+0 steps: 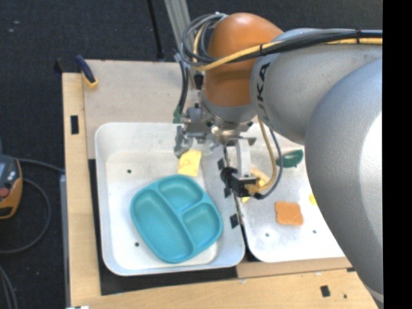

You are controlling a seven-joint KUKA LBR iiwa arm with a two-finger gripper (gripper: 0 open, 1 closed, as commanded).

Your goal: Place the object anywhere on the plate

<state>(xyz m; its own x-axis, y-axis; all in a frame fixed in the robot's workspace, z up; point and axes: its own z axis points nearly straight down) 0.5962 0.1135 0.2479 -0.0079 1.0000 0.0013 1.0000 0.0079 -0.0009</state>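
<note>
The gripper point(188, 144) hung over the far part of the left bin point(109, 172); whether it was clenched or released could not be told. Directly under its tip was the yellow object point(188, 163), a small flat-looking piece just beyond the far rim of the blue plate point(177, 219); contact with the plate could not be judged. Its long axis appeared to run from the gripper down towards the plate, tilted slightly, though the outline was blurred. The plate, divided into three compartments, lay in the near half of the left bin.

The right bin point(283, 246), touching the left one along one side, held an orange block point(289, 213) and, farther back, a green item point(293, 158) partly hidden by the arm.

Both bins rested on a pale wooden bench point(129, 92), on whose far left corner sat a blue-and-yellow clamp point(87, 71). Dark floor point(38, 18) surrounded the bench.

Dark lettering on the grey arm casing point(322, 82) read "KA", the rest being out of sight.
</note>
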